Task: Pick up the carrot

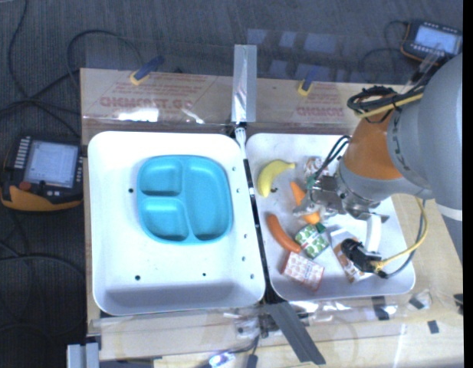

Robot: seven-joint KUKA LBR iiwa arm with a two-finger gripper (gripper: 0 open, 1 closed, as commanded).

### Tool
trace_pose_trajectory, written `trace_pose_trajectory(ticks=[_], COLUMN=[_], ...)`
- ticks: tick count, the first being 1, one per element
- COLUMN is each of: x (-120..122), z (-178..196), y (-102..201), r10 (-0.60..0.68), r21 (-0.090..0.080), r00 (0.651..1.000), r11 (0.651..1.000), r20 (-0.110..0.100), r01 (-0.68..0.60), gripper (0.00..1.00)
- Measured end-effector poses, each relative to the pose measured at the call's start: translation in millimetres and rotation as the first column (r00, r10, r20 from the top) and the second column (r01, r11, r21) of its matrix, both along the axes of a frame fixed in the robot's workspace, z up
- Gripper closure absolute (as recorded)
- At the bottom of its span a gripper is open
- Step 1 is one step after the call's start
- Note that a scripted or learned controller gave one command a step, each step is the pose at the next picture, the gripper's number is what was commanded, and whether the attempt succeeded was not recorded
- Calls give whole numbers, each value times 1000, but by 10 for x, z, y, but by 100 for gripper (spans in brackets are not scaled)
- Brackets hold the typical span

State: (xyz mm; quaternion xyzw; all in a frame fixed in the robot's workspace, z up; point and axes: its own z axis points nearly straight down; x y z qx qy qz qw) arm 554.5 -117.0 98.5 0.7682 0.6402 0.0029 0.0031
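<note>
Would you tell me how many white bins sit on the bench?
2: the left bin holds a blue tray; the right bin holds the food items under the arm.

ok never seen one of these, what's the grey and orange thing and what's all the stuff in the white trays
The grey and orange thing is a robot arm, reaching in from the right; its hand hangs low over the right bin. One camera, fixed above the bench, looks down on both bins. The left bin holds a blue sectioned plate. The right bin holds toy food: a yellow banana, a long orange carrot, a green packet and a red-and-white packet. Whether the hand holds anything is not clear from here. Its job is to pick up the carrot.
</note>
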Motion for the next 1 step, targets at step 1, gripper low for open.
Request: trace_pose_trajectory(ticks=[1], x=[-63], z=[981], y=[-377], r10=[-33], r21=[-2], r00=[999], r11=[999], r20=[-12], r01=[33], gripper=[100])
